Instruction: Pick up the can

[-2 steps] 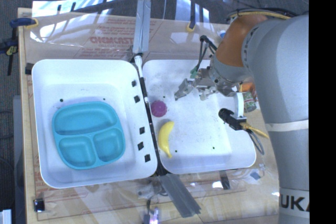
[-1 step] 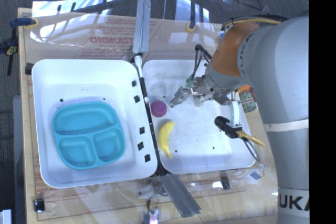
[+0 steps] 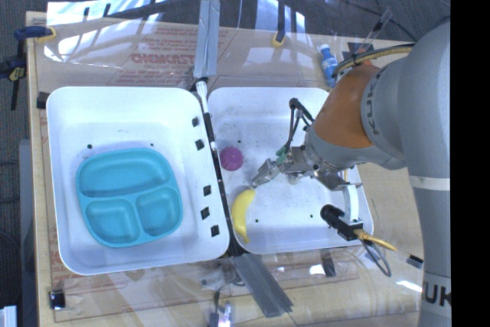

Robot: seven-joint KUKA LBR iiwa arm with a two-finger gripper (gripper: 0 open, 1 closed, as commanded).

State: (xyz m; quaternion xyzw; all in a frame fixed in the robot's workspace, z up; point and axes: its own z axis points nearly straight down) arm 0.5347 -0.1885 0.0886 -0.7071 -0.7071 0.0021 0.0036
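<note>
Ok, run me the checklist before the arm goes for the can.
1. Can identified: cannot tell. A purple round object lies in the right bin, too small to name.
2. Gripper over the right bin: ok.
3. Gripper on that object: not ok. It sits beside and slightly below it in the view, apart.
4. Clear approach: not ok. The banana lies close beneath the gripper in the view.
5. Left bin with blue tray out of the way: ok.

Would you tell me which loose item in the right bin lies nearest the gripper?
The yellow banana, just below-left of the gripper; the purple ball sits farther left.
</note>
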